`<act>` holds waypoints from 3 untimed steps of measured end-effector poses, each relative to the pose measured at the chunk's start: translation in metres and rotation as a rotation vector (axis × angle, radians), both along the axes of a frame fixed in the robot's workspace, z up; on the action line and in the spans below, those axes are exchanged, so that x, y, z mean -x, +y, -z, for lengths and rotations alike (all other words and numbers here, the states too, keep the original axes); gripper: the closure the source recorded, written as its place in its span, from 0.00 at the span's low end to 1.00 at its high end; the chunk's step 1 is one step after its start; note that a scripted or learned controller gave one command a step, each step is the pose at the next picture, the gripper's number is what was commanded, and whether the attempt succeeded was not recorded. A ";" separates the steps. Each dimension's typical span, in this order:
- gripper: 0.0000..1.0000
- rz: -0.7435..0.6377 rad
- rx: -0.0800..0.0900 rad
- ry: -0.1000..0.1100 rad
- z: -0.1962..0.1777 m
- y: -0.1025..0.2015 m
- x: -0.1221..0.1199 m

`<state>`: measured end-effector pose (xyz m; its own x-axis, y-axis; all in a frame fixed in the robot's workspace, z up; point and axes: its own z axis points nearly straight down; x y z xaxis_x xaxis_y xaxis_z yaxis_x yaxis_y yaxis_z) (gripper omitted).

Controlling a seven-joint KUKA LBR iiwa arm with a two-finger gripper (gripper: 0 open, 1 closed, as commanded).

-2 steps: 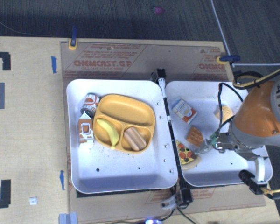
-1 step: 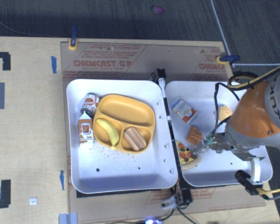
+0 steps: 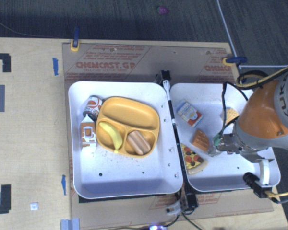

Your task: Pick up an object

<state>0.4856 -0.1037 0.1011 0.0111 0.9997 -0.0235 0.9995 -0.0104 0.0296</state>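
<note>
The arm (image 3: 266, 114) is cut off by the right edge, and its bulk hides part of the right bin (image 3: 216, 178) and most of a yellowish item (image 3: 230, 114) beside it. The gripper (image 3: 215, 146) points away under the wrist, so its tips cannot be made out. In the left bin (image 3: 134, 188), the yellow tray (image 3: 129, 110) covers part of a can (image 3: 91, 107) and a small carton (image 3: 87, 133); their labels are too small to read.
</note>
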 end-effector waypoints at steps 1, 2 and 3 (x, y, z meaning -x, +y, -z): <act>1.00 -0.012 -0.024 0.028 -0.084 0.084 -0.006; 1.00 -0.012 -0.024 0.030 -0.084 0.042 0.006; 0.00 -0.011 -0.025 0.030 -0.084 0.042 0.006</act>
<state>0.4799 -0.0614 0.1848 -0.0003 1.0000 0.0010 1.0000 0.0003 -0.0003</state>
